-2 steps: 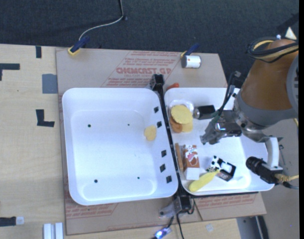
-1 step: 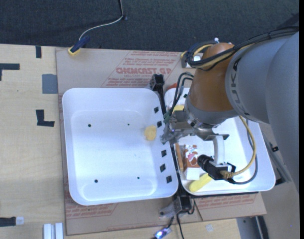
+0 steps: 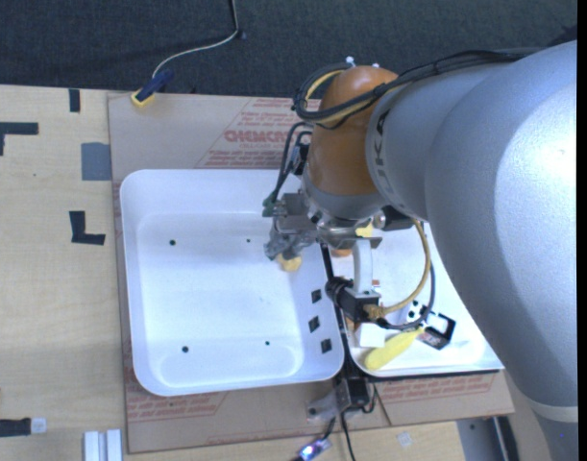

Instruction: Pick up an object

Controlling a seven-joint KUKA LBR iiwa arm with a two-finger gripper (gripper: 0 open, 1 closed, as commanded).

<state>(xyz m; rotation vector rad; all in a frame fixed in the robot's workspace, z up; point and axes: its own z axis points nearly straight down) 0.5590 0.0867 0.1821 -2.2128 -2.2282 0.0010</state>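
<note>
The grey arm (image 3: 485,190) with its orange band (image 3: 346,128) is seen reaching over the white bin on the view's left (image 3: 149,257), and the gripper (image 3: 285,241) is poised above that bin's right-hand wall. Whether the gripper is released or clenched cannot be told. A small yellow piece (image 3: 291,264) is seen just at the gripper's lower end; whether it is grasped cannot be made out. Beyond that bin's right wall, in the neighbouring bin (image 3: 466,353), a long yellow object (image 3: 387,351) is laid beside a small white item (image 3: 370,334) and a black one (image 3: 439,329).
</note>
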